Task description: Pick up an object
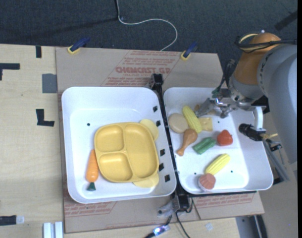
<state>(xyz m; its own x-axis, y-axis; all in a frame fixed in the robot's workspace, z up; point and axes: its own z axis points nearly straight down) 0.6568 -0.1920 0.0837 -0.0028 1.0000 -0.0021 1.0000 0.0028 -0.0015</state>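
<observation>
Corn [191, 118] sits at the claw's [214, 106] eight o'clock: light, hard, slick plastic, I'd say. Grab across its middle. Claw's state: can't tell.

The arm [282, 78] comes in from the right edge of the view, a broad grey body that fills the upper right corner. Its orange band [252, 58] sits above the wrist, toward the top of the frame. Below the band the wrist narrows into dark and metallic parts, angled down and leftward. The gripper [213, 105] is at the arm's left end, held low. Its tip is too small and cluttered to read.
</observation>
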